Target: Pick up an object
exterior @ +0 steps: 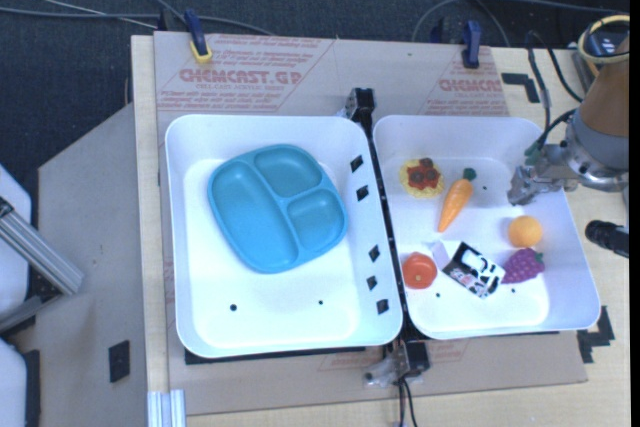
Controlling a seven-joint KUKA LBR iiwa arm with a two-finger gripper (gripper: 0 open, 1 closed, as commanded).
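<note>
The right bin holds several toy foods: a carrot, a yellow and red piece, a red tomato, an orange, purple grapes and a black and white card. My gripper hangs at the bin's right side, just above the orange and right of the carrot. Nothing shows between its fingers.
The left bin holds a blue divided plate. A black divider with clips runs between the bins. Clamps and cables lie at the bench's back edge. The arm body overhangs the right rim.
</note>
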